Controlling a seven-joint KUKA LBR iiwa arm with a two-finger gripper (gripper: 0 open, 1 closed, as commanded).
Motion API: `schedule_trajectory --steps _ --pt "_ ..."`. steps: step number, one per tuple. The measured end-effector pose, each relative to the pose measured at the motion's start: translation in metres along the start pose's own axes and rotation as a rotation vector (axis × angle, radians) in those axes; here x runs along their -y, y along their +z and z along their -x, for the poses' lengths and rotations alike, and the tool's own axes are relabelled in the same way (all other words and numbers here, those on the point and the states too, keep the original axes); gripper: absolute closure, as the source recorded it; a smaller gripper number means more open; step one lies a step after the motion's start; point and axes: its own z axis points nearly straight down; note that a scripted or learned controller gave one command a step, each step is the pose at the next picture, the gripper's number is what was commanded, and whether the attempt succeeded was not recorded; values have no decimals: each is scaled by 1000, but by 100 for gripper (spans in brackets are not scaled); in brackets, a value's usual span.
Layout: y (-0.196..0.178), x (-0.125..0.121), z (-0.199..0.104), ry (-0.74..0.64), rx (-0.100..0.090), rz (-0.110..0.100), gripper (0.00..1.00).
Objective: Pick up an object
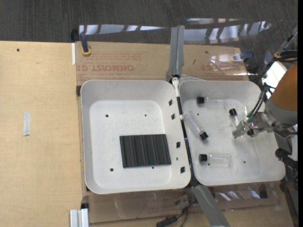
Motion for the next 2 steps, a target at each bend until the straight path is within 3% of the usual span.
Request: schedule_trajectory --steps 1,2 --pt "-92 -39 -128 32 1 1 100" --pt "-109 -69 -153 115 3 0 100"
